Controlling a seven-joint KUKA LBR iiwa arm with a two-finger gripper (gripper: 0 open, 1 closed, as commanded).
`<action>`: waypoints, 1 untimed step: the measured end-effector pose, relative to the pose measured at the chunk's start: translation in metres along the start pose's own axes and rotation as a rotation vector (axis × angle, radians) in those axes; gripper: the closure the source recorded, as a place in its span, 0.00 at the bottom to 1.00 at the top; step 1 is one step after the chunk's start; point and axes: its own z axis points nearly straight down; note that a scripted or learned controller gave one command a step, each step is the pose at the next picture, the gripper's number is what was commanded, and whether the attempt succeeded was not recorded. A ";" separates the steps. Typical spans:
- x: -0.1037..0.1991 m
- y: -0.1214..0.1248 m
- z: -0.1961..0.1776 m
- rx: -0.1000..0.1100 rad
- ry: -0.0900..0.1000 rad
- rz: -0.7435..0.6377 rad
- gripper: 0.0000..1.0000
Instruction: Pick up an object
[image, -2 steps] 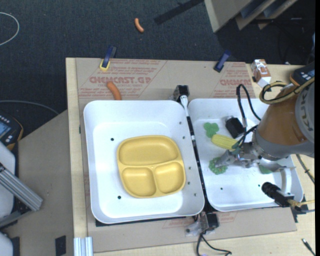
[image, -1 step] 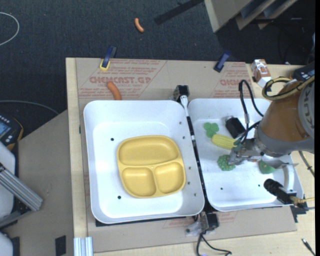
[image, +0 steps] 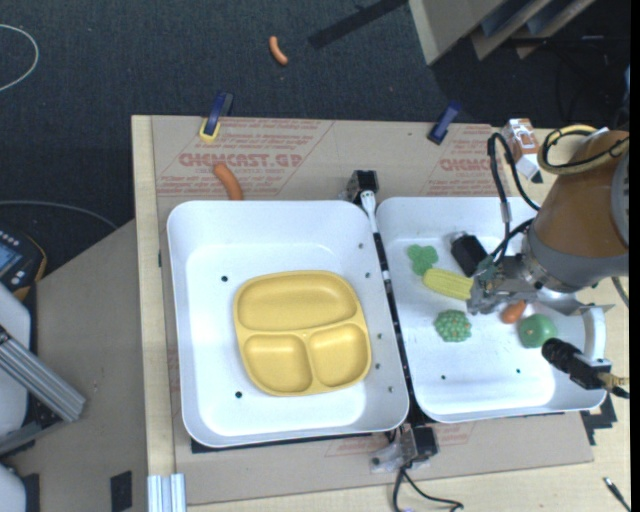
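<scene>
Camera view: gripper sits low in the right bin, at the corn cob's right end. Whether it grips anything cannot be told. Risk: crowded neighbours, the green ball especially, may be knocked aside or deflect the grasp.

Setting: robotics lab test bench. Evidence: plywood board stamped with lettering, clamps at 12 o'clock; two white bins at centre; aluminium rail at 8 o'clock; loose cables at 6 o'clock; dark carpet.
</scene>
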 end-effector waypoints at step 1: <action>-0.004 0.006 -0.044 0.000 0.000 0.001 1.00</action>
